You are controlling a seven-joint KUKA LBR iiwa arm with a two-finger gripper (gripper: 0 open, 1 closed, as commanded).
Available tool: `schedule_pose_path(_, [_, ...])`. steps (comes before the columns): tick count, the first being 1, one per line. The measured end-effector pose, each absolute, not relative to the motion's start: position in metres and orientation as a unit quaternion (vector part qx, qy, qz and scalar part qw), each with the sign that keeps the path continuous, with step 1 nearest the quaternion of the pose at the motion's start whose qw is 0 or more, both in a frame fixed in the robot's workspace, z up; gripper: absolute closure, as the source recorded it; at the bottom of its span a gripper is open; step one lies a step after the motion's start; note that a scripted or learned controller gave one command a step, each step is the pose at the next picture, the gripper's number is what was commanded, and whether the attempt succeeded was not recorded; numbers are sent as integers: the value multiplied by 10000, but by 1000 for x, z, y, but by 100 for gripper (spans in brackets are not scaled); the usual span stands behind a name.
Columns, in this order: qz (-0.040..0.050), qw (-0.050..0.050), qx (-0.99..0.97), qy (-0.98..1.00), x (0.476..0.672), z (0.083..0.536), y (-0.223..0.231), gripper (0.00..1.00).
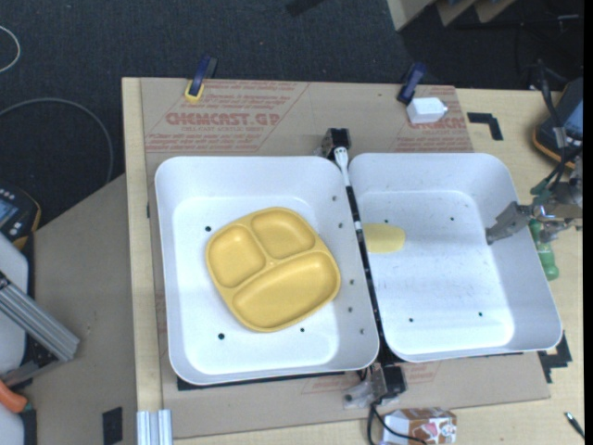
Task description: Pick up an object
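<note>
A small pale yellow object [384, 238] lies in the right bin [445, 332], close against its left wall. A yellow divided plate [271, 268] with three compartments rests in the middle of the left bin [185, 332]. My gripper [507, 222] shows at the right bin's right rim, low over the bin's edge and pointing left. It is well apart from the yellow object, with most of the bin floor between them. Nothing shows at its tip.
A green item [548, 259] sits just outside the right bin's right rim, below the gripper. A white block [426, 110] and two clamps [198, 80] stand on the cardboard behind the bins. A small packet [428, 426] lies at the front edge.
</note>
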State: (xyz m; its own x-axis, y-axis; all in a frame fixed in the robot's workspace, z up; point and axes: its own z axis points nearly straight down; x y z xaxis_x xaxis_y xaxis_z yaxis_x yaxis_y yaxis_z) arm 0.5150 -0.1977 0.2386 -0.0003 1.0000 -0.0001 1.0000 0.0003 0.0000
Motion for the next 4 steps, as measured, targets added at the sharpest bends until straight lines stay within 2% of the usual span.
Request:
schedule_pose_path(1, [57, 83, 7045, 7097, 499, 449, -137, 0])
schedule_pose_path(2, [8, 31, 7061, 7081, 499, 450, -139, 100])
schedule_pose_path(3, [-26, -23, 7086, 7056, 536, 358, -199, 100])
schedule_pose_path(4, [-7, -8, 7077, 7065, 560, 300, -225, 100])
